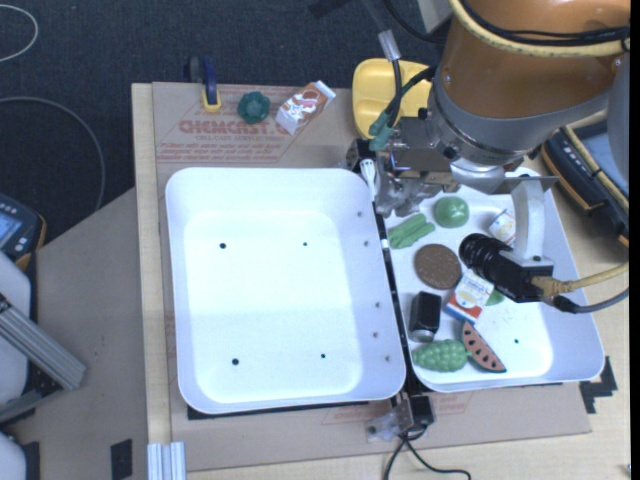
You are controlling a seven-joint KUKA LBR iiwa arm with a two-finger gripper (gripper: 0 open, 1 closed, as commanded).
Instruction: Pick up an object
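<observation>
two white bins side by side; every loose item in them sits in the right bin (535, 340). the gripper (393, 196) hangs low over that bin's far corner, close against the wall shared with the left bin (270, 298). open or closed: cannot tell from this angle, and nothing is seen held in it.

likely reason for the pose, judged from position only: it is lined up to come down on the closest item. the nearest candidate is a green pod (410, 232), lying flat and slanted just in front of the gripper, close to the shared wall. a green round piece (452, 209) sits just beside the gripper toward the view's right. a brown disc (437, 265) is near, just past the pod. a black block (425, 315) lies further on by the same wall. a red and white packet (472, 293), a watermelon slice (484, 348) and a green grape bunch (440, 355) are well apart from the gripper at the bin's near end.

in the way: the shared wall leaves little room on one side of the pod, and the disc crowds its other end. pick not yet done.

behind the gripper, outside the bins, there is a yellow item (372, 93). on the cardboard sheet (230, 133) lie a small carton (304, 107) and a green ball (254, 106), well apart, no obstruction.
</observation>
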